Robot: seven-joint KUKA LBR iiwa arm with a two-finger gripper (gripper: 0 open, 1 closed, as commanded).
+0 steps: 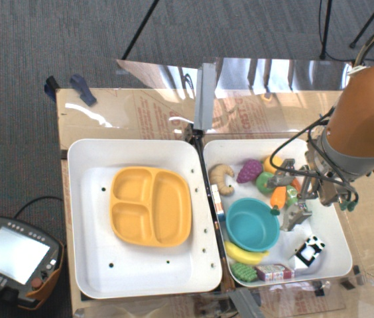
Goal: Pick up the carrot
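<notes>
Gripping one carrot [278, 197], the pincer [286, 201] hangs over one teal bowl [252, 224].

The arm [359, 114] is reaching in from the right, its orange band sitting above the grey wrist [336, 161], with black cables looping off the wrist's near side. The wrist is angling down and to the left, carrying the gripper [288, 201] low. The fingers [298, 214] are pointing down and leftward, and something small and orange is sitting right between them, just below the wrist. One metal finger is showing on the lower side of that orange piece.
</notes>
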